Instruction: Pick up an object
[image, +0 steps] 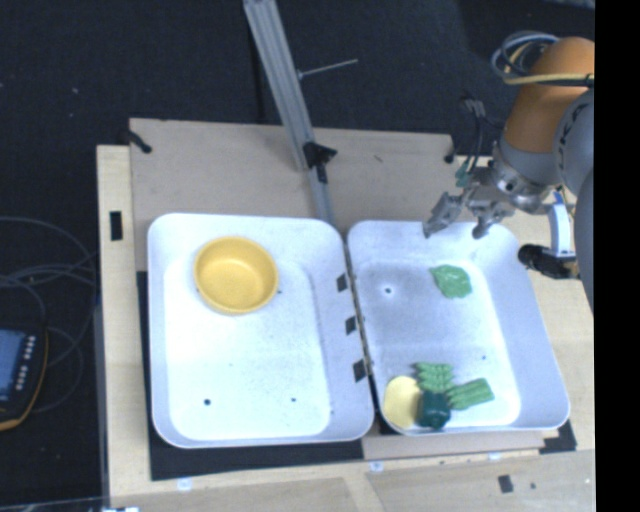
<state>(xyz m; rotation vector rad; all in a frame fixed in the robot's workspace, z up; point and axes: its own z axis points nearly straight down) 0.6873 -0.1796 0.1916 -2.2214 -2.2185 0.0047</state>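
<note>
My gripper (461, 225) hangs over the far edge of the right bin (520, 320), its two fingers spread apart and open with nothing between them. A small light green object (452, 280) lies in the right bin just below and in front of the gripper. At the bin's near edge sits a cluster: a pale yellow round piece (401, 398), a dark teal piece (434, 410) and a green leafy piece (455, 385). A yellow bowl (236, 274) rests in the far left part of the left bin (250, 380).
A grey metal pole (285, 85) slants up from behind the seam between the bins. Clips (352, 325) join the two bins at the middle. A black fitting (540, 258) sticks out by the right bin's far right rim. Tan board surrounds the bins.
</note>
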